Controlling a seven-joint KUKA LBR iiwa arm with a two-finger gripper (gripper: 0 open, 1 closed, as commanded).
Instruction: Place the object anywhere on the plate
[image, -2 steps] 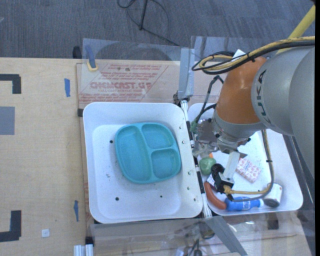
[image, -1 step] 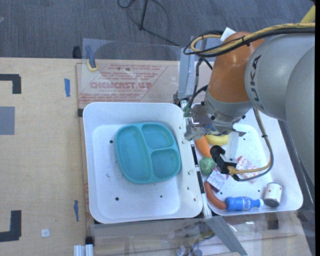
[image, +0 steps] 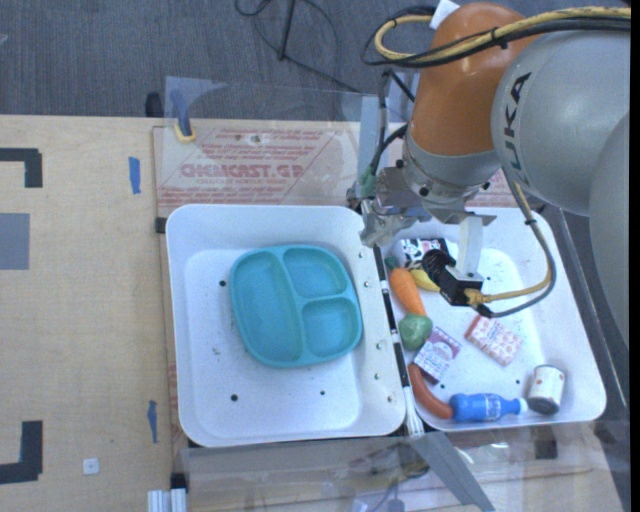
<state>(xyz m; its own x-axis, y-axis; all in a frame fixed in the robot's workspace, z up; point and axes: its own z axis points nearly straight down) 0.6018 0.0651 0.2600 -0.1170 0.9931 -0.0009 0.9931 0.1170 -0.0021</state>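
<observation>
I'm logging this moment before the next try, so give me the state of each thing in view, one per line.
plate: flat in the left bin, nothing on it.
carrot: lying in the right bin, near the divider.
green piece: lying just below the carrot.
blue bottle: on its side at the bin's near edge.
small can: lying tipped in the near right corner.
red-and-white packet: lying flat.
arm: hanging over the right bin.

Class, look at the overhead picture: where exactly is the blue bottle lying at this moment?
The blue bottle lies on its side in the right bin, near its front edge, between the hot dog and a small can.
</observation>
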